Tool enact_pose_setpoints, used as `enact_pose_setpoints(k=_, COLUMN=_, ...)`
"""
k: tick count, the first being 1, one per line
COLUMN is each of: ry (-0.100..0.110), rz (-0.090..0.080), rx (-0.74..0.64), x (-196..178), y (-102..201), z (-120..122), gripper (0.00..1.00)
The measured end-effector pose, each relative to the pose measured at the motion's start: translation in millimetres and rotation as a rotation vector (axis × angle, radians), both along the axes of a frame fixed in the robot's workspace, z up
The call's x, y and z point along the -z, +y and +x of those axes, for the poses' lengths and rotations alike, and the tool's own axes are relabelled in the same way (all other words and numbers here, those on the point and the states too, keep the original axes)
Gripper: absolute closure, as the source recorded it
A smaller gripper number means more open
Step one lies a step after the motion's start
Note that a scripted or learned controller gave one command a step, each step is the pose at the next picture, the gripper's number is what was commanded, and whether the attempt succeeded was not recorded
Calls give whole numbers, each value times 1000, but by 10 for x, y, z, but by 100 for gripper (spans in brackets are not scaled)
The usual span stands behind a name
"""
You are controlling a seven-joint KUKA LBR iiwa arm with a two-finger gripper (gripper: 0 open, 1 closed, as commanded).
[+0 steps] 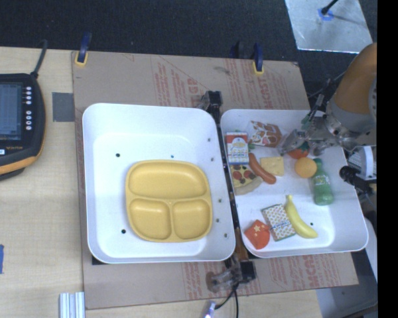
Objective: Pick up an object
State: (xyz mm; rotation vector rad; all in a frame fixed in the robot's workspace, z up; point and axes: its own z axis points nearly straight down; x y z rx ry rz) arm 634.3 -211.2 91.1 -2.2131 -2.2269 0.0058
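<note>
Just beside claw (304, 144): orange (306, 167), red piece (297, 154).

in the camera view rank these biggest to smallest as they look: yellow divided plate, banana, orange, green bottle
1. yellow divided plate, by far the largest
2. banana and green bottle, which look about alike in length, so I would not rank one over the other
3. orange, smallest

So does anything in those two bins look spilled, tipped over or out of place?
Nothing stands out. The yellow three-compartment plastic tray lies flat in the left white bin; the toy foods, including a yellow banana and a green bottle, lie loosely scattered in the right white bin.
</note>
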Motion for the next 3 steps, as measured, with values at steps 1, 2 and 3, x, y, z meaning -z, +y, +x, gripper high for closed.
enact_pose_setpoints(k=1, ry=20, rz=4, rx=0, x=1, y=-28, z=177, gripper=0)
enact_pose_setpoints(k=2, ry=2, rz=1, rx=-1, x=-119, y=-17, z=219, gripper=100)
enact_pose_setpoints(k=3, ry=-4, rz=2, rx=2, x=-498, y=242, z=226, gripper=100)
